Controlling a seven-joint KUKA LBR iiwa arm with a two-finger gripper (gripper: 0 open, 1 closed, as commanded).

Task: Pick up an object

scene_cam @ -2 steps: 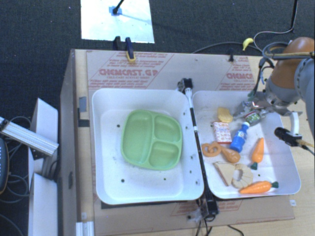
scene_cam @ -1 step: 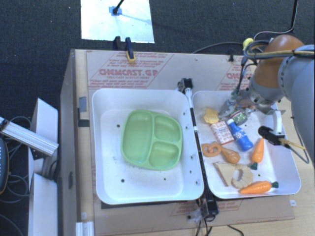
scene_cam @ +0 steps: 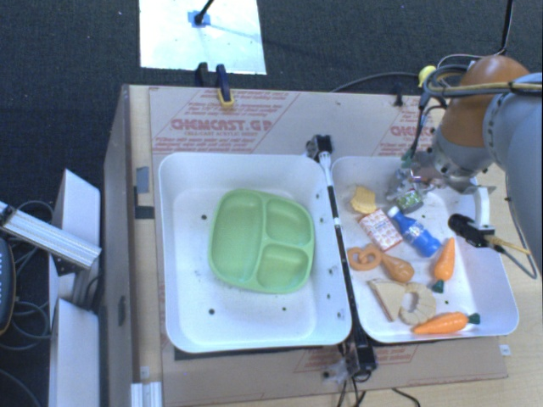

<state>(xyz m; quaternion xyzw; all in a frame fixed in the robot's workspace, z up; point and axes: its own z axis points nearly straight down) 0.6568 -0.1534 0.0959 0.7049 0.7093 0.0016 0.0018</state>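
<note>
The right bin [scene_cam: 501, 299] holds several toy foods. A yellow wedge [scene_cam: 364, 199] lies at the back left, with a red-and-white packet [scene_cam: 380, 230] and a blue bottle [scene_cam: 418, 234] in front of it. Nearer the front are a pretzel [scene_cam: 363, 258], a drumstick [scene_cam: 397, 268], a bread slice [scene_cam: 388, 295] and a beige ring [scene_cam: 417, 304]. One carrot [scene_cam: 445, 260] lies at the right and another carrot [scene_cam: 441, 323] by the front wall. My gripper [scene_cam: 408, 191] is low over the bin's back part, just above the blue bottle, with a small greenish thing [scene_cam: 411, 201] at its tip.
A green divided plate [scene_cam: 261, 240] lies in the middle of the left bin [scene_cam: 187, 312]. A black divider bar [scene_cam: 333, 219] runs between the two bins. The arm [scene_cam: 496, 113] comes in over the right bin's back right corner.
</note>
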